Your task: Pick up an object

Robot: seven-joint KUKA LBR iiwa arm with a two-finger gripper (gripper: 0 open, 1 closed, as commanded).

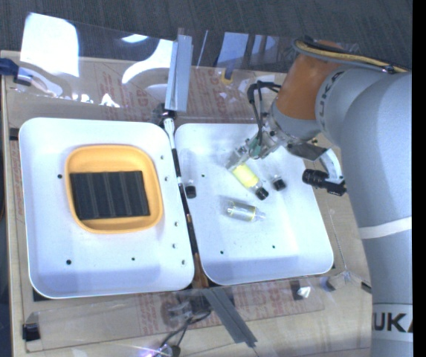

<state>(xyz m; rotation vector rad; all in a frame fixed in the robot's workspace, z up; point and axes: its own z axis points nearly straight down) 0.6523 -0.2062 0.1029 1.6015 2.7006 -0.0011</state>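
Note:
My gripper (252,152) reaches down into the right bin (302,251) near its back middle. Its tip is just above and behind a small yellow object with a black end (247,177), close to it or touching it; I cannot tell which. A small clear, metallic-looking cylinder (242,212) lies a little nearer the front. A small black piece (278,184) rests to the right of the yellow object. Nothing is seen lifted off the bin floor.
The left bin (42,251) holds a yellow tray with a black slatted insert (112,188). A small black item (189,190) sits at the divider between the bins. The grey arm (369,140) covers the right bin's back right corner.

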